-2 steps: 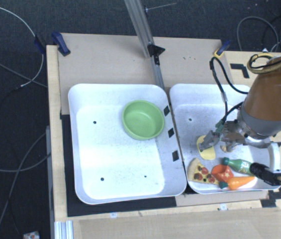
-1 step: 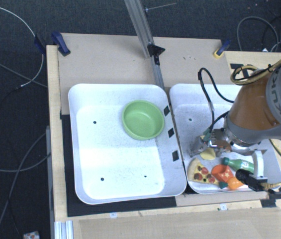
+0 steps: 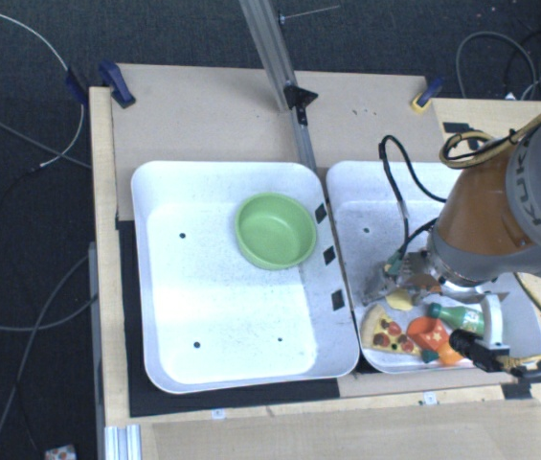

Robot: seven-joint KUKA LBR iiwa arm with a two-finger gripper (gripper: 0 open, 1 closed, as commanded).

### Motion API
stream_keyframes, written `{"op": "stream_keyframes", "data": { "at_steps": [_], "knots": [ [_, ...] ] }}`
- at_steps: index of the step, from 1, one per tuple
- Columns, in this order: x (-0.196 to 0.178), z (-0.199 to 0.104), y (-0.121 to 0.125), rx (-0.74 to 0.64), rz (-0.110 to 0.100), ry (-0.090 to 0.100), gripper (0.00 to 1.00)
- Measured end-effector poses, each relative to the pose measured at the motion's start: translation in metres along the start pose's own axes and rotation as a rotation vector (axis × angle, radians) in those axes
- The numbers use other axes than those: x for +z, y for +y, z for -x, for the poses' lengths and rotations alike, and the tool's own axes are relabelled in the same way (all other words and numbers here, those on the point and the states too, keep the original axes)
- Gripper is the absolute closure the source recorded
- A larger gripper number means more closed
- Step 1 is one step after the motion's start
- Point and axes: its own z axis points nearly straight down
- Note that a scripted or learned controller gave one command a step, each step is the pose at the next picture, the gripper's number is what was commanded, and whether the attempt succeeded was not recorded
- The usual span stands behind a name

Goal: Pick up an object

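Note:
My gripper [image 3: 396, 278] reaches down into the right bin [image 3: 366, 199], low over its front part, with the grey and orange arm [image 3: 485, 214] covering much of the bin behind it. Just below the gripper lies a pale yellow piece [image 3: 400, 301], touching or nearly touching it. In front of that lie a toy pizza slice [image 3: 388, 334], a red and orange toy [image 3: 430, 334] and a green bottle [image 3: 459, 315] on its side. A green bowl [image 3: 275, 230] stands upright in the left bin [image 3: 184, 295], near its back right corner.
A black cable [image 3: 396, 175] loops over the right bin's back. A slanted metal rod [image 3: 268, 36] runs down to the wall between the bins. Blue clamps [image 3: 115, 82] sit at the bench's back corners.

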Motion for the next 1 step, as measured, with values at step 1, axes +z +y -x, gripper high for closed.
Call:
{"op": "stream_keyframes", "data": {
  "at_steps": [1],
  "knots": [
    [-0.0121, -0.0006, 0.0010, 0.001, 0.004, 0.001, 1.00]
  ]
}}
